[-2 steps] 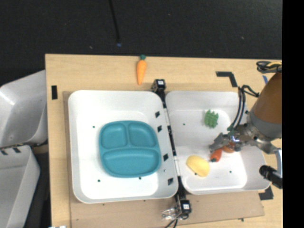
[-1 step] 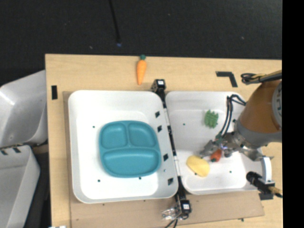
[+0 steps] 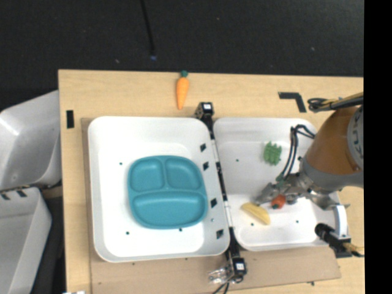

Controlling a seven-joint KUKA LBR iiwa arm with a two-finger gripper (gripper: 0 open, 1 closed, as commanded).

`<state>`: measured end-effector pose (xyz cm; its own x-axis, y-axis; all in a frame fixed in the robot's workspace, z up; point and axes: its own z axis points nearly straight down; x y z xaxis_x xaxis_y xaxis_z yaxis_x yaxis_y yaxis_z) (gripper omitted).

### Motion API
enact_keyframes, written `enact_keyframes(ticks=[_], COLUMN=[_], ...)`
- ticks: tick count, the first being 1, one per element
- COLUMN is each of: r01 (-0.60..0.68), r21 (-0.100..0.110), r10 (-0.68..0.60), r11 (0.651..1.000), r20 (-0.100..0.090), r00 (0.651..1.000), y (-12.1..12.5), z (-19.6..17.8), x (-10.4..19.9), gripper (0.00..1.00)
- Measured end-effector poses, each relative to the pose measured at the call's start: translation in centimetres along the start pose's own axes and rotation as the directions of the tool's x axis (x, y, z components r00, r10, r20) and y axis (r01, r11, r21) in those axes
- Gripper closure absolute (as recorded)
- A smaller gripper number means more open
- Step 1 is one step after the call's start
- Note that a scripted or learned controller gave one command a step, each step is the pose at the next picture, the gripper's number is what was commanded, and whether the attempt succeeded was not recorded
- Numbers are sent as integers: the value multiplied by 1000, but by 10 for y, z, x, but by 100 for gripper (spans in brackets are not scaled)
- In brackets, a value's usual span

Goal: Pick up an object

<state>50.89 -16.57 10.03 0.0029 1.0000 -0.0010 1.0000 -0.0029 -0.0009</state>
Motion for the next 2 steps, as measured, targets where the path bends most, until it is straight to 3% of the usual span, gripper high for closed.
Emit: enact_keyframes(ticks=[1, 2], r01=[-6, -1], r21=[-3, -7], r10=[6, 1], r11=[1000, 1000], r20=[0, 2], r00=[1000, 1000], y=[1, -4], z=[-11, -61], x=[-1, -11], gripper=[100, 100])
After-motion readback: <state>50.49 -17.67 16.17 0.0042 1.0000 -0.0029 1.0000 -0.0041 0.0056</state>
